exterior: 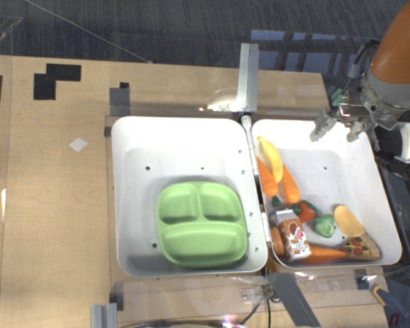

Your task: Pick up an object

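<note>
- The gripper [337, 126] hangs over the far right corner of the right bin [342, 164], fingers spread apart, pinching nothing and touching nothing.
- The banana [270, 158] lies nearest, to its left and nearer the camera.
- The carrots [289, 185] and milk carton [294, 238] lie farther off.

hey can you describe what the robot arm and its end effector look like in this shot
The arm is grey with a broad orange band above the wrist. A dark cable curves along its left side. The end effector is small, metallic grey, with two thin fingers and a small green spot on its body.
</note>
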Tool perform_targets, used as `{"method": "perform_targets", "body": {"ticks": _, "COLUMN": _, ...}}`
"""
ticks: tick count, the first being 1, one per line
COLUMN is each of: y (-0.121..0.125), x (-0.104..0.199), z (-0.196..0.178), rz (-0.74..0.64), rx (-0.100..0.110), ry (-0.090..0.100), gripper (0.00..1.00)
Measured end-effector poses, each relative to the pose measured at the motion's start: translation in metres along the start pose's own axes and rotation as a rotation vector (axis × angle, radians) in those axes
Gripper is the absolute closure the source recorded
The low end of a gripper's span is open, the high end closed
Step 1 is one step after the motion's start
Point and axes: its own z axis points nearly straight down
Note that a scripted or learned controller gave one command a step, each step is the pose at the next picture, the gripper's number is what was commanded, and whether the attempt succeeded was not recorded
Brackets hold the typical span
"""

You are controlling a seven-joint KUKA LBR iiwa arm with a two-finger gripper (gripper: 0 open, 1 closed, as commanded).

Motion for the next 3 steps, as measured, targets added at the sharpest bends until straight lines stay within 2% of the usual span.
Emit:
{"method": "perform_targets", "body": {"ticks": 1, "y": -0.016, "x": 0.039, "z": 0.093, "rz": -0.105, "rx": 0.000, "ry": 0.000, "gripper": 0.00}}
{"method": "perform_targets", "body": {"ticks": 2, "y": -0.060, "x": 0.027, "z": 0.147, "rz": -0.356, "rx": -0.002, "ry": 0.000, "gripper": 0.00}}
{"method": "perform_targets", "body": {"ticks": 3, "y": -0.059, "x": 0.028, "z": 0.136, "rz": -0.355, "rx": -0.007, "ry": 0.000, "gripper": 1.00}}
